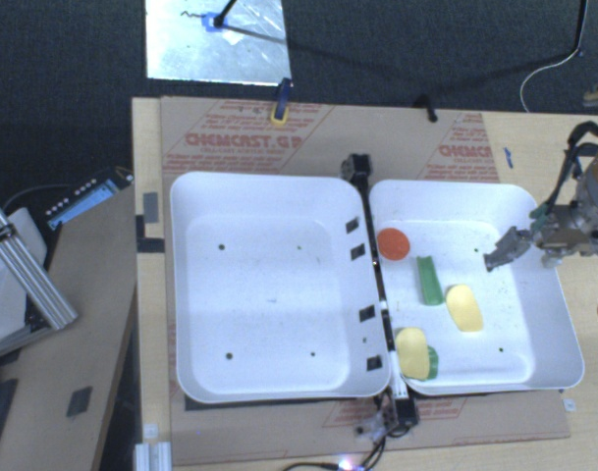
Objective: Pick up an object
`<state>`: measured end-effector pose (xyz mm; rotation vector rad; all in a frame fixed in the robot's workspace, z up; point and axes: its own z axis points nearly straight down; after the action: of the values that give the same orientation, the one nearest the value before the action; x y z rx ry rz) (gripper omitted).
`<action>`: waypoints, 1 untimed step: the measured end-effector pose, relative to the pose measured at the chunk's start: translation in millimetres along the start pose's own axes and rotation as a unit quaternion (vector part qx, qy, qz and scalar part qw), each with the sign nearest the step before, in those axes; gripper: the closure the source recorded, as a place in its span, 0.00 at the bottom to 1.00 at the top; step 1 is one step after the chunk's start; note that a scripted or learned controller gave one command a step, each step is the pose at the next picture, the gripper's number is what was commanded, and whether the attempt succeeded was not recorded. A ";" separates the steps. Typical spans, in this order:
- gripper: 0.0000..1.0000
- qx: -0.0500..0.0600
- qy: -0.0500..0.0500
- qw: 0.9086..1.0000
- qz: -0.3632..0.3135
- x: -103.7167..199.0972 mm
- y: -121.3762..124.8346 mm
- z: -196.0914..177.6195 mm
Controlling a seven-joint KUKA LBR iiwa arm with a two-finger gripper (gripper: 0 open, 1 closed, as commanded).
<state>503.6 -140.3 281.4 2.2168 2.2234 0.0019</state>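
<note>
The right bin (549, 292) holds an orange disc (394, 243) near its left wall, a green stick (430, 281) lying lengthwise front to back, a yellow oval (463, 307), and a yellow-green piece (414, 353) in its front-left corner. The left bin (269, 287) adjoins it. The gripper (499, 254) hovers by the right bin's right edge; its grip state cannot be told.

Arm (585, 226) cut off by the right edge; green piece (432, 363) half hidden under the yellow object (410, 350).
</note>
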 end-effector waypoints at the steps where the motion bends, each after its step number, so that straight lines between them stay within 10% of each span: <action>1: 0.00 0.006 0.001 1.000 0.001 -24.3 43.1 185.0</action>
<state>547.2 -164.5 96.5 2.2253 2.2286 -0.0089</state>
